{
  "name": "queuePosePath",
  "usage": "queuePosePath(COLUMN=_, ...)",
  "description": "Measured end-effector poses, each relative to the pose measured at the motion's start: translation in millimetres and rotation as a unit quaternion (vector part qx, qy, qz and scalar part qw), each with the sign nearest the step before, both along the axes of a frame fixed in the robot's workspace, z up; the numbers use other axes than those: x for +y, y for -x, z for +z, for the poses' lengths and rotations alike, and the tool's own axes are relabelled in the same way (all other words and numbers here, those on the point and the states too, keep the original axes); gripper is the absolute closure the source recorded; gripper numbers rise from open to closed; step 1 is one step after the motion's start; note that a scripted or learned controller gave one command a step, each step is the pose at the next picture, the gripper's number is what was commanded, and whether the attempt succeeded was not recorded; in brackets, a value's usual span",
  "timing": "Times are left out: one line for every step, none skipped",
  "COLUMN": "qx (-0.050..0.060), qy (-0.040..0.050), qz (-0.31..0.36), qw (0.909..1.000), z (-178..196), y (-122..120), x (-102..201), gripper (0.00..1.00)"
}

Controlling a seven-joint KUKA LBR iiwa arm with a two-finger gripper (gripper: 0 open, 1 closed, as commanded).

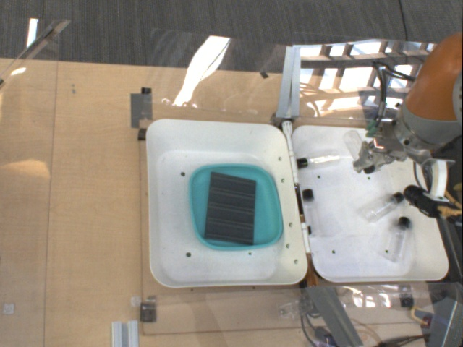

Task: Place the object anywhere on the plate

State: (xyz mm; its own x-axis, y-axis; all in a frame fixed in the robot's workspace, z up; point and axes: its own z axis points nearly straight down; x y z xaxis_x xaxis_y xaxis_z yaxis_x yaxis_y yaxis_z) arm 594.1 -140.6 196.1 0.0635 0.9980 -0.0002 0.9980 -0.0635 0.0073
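The object [231,208], a dark ribbed rectangular block, lies flat on the teal plate [269,194] at the centre of the left bin [165,215], slightly left of frame centre. The bins sit on a light wooden tabletop [72,194]; dark grey carpet [181,6] fills the top of the frame. The right bin [340,251] holds several small clear and black-tipped items, too small to identify. The end effector [369,157] is above the right bin at upper right; whether it is open or closed cannot be determined, and nothing is visibly gripped. The arm [434,92] is cut off by the right frame edge.
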Motion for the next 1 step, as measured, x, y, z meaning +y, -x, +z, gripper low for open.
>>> queuePosePath(qx=0.000, qy=0.0001, qz=0.027, qw=0.9996, z=17.1, y=-0.1, x=57.6, gripper=1.00)
